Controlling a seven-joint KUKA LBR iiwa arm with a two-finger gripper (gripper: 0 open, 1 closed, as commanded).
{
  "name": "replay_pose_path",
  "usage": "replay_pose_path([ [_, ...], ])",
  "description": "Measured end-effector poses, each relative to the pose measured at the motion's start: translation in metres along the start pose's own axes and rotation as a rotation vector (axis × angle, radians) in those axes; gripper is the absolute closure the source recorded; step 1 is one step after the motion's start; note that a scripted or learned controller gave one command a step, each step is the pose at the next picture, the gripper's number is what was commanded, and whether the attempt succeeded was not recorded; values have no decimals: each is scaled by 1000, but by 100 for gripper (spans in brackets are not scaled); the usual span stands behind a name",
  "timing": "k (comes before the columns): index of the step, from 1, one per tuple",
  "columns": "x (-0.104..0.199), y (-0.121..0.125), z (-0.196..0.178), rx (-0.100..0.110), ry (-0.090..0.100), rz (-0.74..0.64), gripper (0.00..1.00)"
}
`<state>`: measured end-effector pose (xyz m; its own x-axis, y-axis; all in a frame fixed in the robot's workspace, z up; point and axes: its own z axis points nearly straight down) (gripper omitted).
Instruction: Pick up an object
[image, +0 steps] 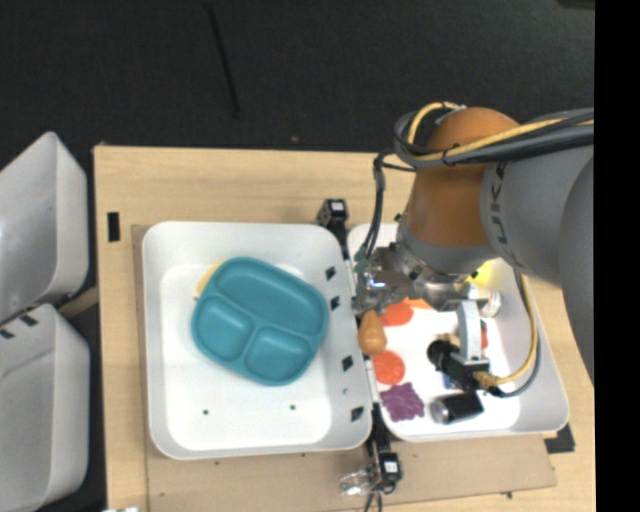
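over the right bin (545, 400) my claw (378, 285) hangs at the bin's left wall, and i cannot tell its state, since my wrist covers it. just below it lies a small brown-orange lump (372, 333), with an orange piece (397, 313) beside it, a red one (389, 368) lower, and a purple one (403, 401) lowest. these look like light toy foods, probably smooth and rounded, so i judge the lump could slip; i would take it across its narrow middle. the left bin (170, 420) holds a teal divided plate (260, 319), broad, stiff and flat, hard to pinch except at its rim.
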<state>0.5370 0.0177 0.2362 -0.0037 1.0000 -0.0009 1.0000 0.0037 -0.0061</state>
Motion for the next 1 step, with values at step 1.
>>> replay_pose_path([
  [1, -7, 7, 8, 1, -2, 4, 100],
])
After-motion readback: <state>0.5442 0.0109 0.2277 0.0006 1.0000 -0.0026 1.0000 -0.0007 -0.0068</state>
